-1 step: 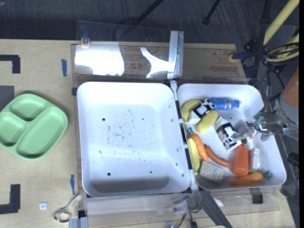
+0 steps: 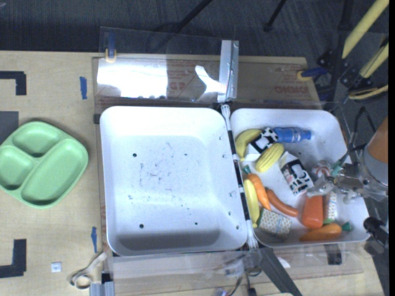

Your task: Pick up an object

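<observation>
The robot's metal gripper [image 2: 330, 176] hangs low over the right bin [image 2: 332, 123], near its right wall, and whether anything is caught in it cannot be told from this slanted view. Directly beneath and beside it sit the crowded goods: a smooth orange block-shaped piece [image 2: 313, 211] stands just left of the tool, and a long orange carrot [image 2: 322, 231] with a green tip lies along the bin's near edge. A curved orange-red chili shape [image 2: 276, 201] arcs toward the bin's left side, touching a speckled pale pouch [image 2: 275, 222]. A small white box printed with bold black marks [image 2: 297, 175] lies tilted mid-bin. Farther back, a knobbly yellow corn cob [image 2: 270, 157] rests against a glossy yellow banana [image 2: 245, 141], with a second black-and-white carton [image 2: 264, 138] and a blue bottle [image 2: 291, 134] lying on its side by the far wall. A slim yellow piece [image 2: 252, 201] hugs the divider between bins. The left bin [image 2: 117, 165], matte white plastic with rounded corners, shows faint scuffs. Behind it, a clear plastic sheet [image 2: 160, 73] glares with reflected light. On the pale wooden bench [image 2: 43, 227], well left, sits a green divided plate [image 2: 40, 163].
</observation>
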